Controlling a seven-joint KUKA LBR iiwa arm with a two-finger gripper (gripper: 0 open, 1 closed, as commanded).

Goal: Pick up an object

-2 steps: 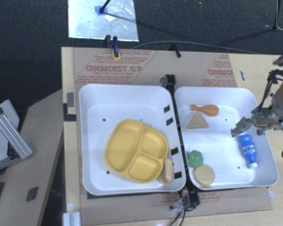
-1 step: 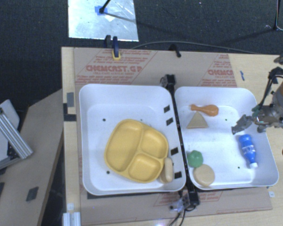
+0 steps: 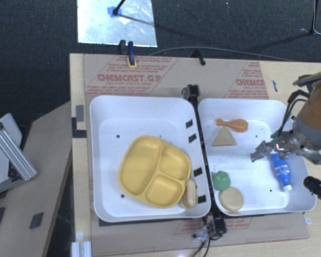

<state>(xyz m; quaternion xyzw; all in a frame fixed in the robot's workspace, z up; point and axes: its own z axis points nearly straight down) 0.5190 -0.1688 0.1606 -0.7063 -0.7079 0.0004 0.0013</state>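
Note:
My gripper (image 3: 263, 151) hangs over the right side of the right bin (image 3: 251, 107), coming in from the arm at the right edge. Just below and to its right, a blue bottle (image 3: 282, 171) with a white cap lies on the bin floor, close to the gripper. Further left in the same bin are an orange drumstick (image 3: 232, 124), a tan wedge (image 3: 223, 138), a green round piece (image 3: 221, 180) and a tan disc (image 3: 231, 199). I see nothing held in the gripper.
The left bin (image 3: 112, 111) holds a yellow divided plate (image 3: 155, 170) and a tan oblong piece (image 3: 189, 193) by its right wall. A black divider (image 3: 199, 143) runs between the bins. A blue and yellow clamp (image 3: 129, 53) sits at the bench's far edge.

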